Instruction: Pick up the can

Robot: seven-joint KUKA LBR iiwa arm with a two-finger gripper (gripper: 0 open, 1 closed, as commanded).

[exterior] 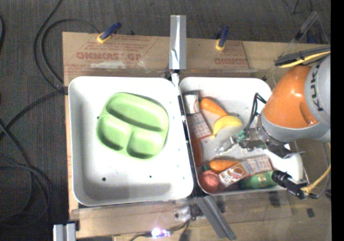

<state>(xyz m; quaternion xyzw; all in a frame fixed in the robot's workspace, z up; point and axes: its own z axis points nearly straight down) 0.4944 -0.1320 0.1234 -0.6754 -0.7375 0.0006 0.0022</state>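
Two shallow white bins sit side by side on a brown counter [129, 54], seen from above at a slant. The left bin [80, 181] holds a single green moulded tray [133, 125] with three rounded compartments, lying near its middle.

The right bin [226, 83] is crowded, and everything here is placed relative to it. Along its left wall lies a long red and white packet [198, 127]. Near its top left is an orange carrot-shaped item [213, 107], and just below and right of that a yellow banana-shaped piece [228, 124]. Along its bottom edge lie a reddish round item [210, 181], a second small orange piece [221, 165], a red and white printed carton [248, 170] and a dark green bottle [257, 181]. No item can be picked out with confidence as the can.

The grey arm with its orange band [293, 104] covers the bin's right side. Its tool [232, 144] hangs over the bin's centre, just below the banana-shaped piece; whether its fingers are spread or pressed together cannot be told.
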